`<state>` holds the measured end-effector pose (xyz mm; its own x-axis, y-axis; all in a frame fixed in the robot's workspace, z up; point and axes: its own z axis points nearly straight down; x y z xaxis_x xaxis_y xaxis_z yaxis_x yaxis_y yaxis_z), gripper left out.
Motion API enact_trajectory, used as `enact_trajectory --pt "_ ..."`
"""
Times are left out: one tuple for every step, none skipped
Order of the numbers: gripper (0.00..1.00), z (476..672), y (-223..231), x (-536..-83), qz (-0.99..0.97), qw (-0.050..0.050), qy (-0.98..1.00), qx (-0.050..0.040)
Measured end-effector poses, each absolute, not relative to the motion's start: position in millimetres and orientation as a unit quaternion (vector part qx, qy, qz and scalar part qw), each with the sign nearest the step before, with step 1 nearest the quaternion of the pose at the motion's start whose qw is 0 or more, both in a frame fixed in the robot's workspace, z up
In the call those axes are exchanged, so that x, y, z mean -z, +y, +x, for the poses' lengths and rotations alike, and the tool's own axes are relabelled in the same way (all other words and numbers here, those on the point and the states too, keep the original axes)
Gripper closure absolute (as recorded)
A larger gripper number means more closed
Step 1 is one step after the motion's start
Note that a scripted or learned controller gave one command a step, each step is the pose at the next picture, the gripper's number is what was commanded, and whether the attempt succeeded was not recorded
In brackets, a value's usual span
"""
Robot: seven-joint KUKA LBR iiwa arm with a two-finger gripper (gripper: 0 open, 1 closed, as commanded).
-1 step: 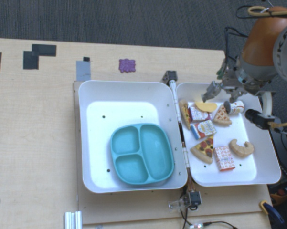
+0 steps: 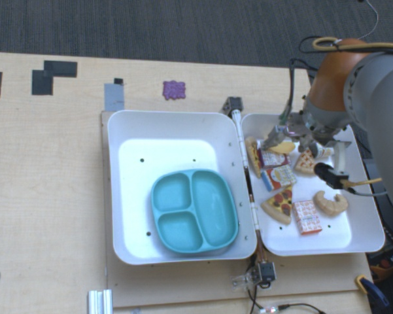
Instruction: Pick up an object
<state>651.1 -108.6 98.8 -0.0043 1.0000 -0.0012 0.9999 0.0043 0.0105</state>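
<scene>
No legible labels; jaws [image 2: 294, 135] state unclear, low in right bin [image 2: 366, 241] over toy food, pizza slice [image 2: 279, 205] nearby.

my arm [image 2: 379, 77]: rounded grey shell | orange band [image 2: 337, 77] above my wrist | thin black cables looping alongside it

A robotics lab or test cell, set up for picking trials. A pale wooden bench [image 2: 46, 195] stands on dark grey carpet [image 2: 150, 12] and bears 2 white bins [image 2: 176, 122] side by side, joined by small fixtures at their shared edge. Black tape marks [image 2: 52, 76] sit on the bench top. Loose cables [image 2: 261, 299] trail at the near edge. The right bin holds toy food [image 2: 279, 205], the left a teal divided tray [image 2: 195, 210]
</scene>
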Motion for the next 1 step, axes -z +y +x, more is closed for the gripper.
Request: enact_trajectory --pt "1.0 652.7 -107.3 -110.6 0.705 0.005 0.709 -0.0053"
